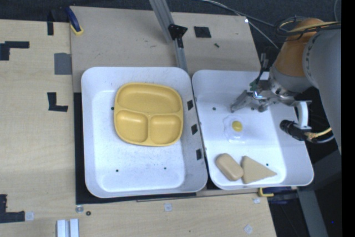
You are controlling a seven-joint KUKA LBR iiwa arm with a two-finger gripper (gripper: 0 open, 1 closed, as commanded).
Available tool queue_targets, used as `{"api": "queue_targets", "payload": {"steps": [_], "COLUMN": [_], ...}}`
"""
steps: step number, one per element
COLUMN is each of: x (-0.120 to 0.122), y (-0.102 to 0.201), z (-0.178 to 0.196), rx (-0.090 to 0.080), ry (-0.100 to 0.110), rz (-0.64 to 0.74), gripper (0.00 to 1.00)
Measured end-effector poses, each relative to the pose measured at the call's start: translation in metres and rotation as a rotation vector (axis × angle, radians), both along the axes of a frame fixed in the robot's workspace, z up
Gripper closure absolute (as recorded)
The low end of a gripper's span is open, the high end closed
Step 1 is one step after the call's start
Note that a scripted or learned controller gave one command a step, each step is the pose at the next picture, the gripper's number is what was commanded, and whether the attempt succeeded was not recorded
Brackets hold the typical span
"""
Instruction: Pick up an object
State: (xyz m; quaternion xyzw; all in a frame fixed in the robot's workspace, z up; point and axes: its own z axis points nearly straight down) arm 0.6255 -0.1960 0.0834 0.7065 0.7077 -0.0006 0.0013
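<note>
Two white bins sit side by side on the bench. Fried egg toy lies mid right bin, just below and slightly left of the gripper. Gripper fingers are spread open, holding nothing, poised above the bin floor.

Glossy white plastic bins, matt wooden bench
</note>
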Motion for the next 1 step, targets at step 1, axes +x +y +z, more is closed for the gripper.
{"api": "queue_targets", "payload": {"steps": [1], "x": [0.0004], "y": [-0.0046], "z": [0.0136], "rx": [-0.013], "ry": [-0.006], "rz": [0.0], "gripper": [1.0]}}
